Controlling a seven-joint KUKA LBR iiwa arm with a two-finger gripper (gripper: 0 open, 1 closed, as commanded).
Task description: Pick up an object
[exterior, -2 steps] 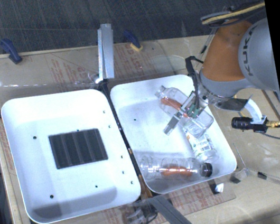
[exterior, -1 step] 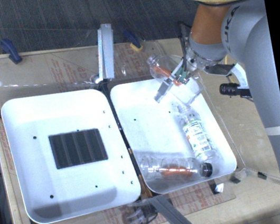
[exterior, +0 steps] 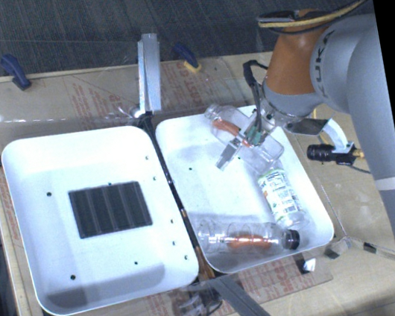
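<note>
The right bin (exterior: 187,185) holds several clear plastic bottles. One with a green and white label (exterior: 278,194) lies along the bin's right side. Another clear bottle (exterior: 238,238), with something orange inside and a black cap, lies across the near end. A third clear bottle (exterior: 223,121) lies at the far end. My gripper (exterior: 230,151) reaches in from the right and hangs low over the far middle of this bin, just near of that third bottle and partly overlapping it. I cannot make out anything held in it.
The left bin (exterior: 27,176) holds a dark ribbed rectangular block (exterior: 110,208). A metal bar (exterior: 148,71) stands at the far end between the bins. Blue clamps (exterior: 14,71) grip the bench's far edge. The arm's orange band (exterior: 294,61) hangs above the right bin's far right corner.
</note>
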